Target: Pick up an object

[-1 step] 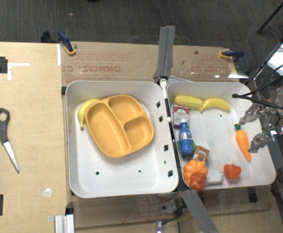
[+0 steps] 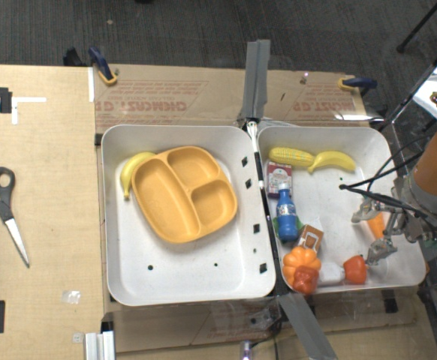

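Here, a KUKA arm reaches in from three o'clock, its tool (image 2: 378,235) hanging low over the right bin (image 2: 331,137). The two thin fingers (image 2: 384,250) stand apart, with nothing seen between them. An orange object (image 2: 376,223), perhaps a carrot, lies just beside the fingers, though the metalwork hides most of it and its identity is uncertain.

A small red pepper-like piece (image 2: 356,270) sits just toward seven o'clock of the tool, against the bin's near wall. Either item looks the likeliest pick, judging from how close the tool hangs.

Further toward nine o'clock in the same bin lie an orange-and-red toy pepper (image 2: 301,267), a brown packet (image 2: 311,238), a blue bottle (image 2: 285,214) and a small carton (image 2: 278,177), crowded along the divider. An ear of corn (image 2: 291,156) and a banana (image 2: 333,160) rest at the bin's twelve o'clock edge, well apart from the tool.

The left bin (image 2: 121,276) holds a yellow divided plate (image 2: 185,193) with a second banana (image 2: 134,169) tucked against its ten o'clock rim. Scissors (image 2: 7,208) lie on the table (image 2: 38,276), far toward nine o'clock.

Nothing is lifted yet.
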Controlling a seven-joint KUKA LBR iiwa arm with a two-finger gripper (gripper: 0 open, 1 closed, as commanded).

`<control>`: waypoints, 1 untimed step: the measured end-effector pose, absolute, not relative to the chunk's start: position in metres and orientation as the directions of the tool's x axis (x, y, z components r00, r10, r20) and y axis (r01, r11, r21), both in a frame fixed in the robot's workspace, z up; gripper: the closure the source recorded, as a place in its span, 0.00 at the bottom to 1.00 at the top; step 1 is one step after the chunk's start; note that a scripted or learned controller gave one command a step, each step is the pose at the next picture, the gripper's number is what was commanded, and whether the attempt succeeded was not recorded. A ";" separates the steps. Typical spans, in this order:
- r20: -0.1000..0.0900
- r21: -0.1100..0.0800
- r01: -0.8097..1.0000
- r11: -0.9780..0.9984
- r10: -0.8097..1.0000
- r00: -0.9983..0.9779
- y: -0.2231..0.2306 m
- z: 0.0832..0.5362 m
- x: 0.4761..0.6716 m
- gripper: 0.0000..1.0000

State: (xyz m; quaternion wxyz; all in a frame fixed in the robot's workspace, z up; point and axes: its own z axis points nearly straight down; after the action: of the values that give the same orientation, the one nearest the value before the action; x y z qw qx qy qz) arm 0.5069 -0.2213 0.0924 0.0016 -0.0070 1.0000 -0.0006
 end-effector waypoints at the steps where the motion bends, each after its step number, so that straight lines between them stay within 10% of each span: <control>1: -0.007 -0.003 -0.020 1.000 -0.020 -1.000 -0.219 0.102 0.509 1.00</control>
State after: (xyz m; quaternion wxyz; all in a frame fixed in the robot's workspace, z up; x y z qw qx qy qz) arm 0.5094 -0.2191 0.1022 0.0035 -0.0100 0.9999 -0.0012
